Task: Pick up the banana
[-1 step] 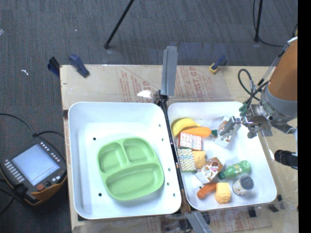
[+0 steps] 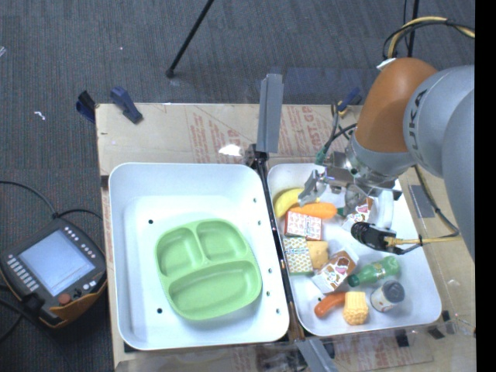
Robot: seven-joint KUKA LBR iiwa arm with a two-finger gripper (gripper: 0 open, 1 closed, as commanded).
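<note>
Orange and grey, my arm (image 2: 418, 122) looms closest to the lens, reaching over the right bin (image 2: 428, 273) from its right side. Left of it sits the other bin (image 2: 132, 208), carrying a green divided tray (image 2: 208, 276) near its middle, likely a drop spot. My gripper (image 2: 339, 183) hangs above the right bin's upper left corner; whether it is clenched or released I cannot tell. Just beside it lies the banana (image 2: 285, 201), against the bin's left wall, a carrot (image 2: 319, 210) touching it. Crowded neighbours make a clean grasp awkward, I judge.
</note>
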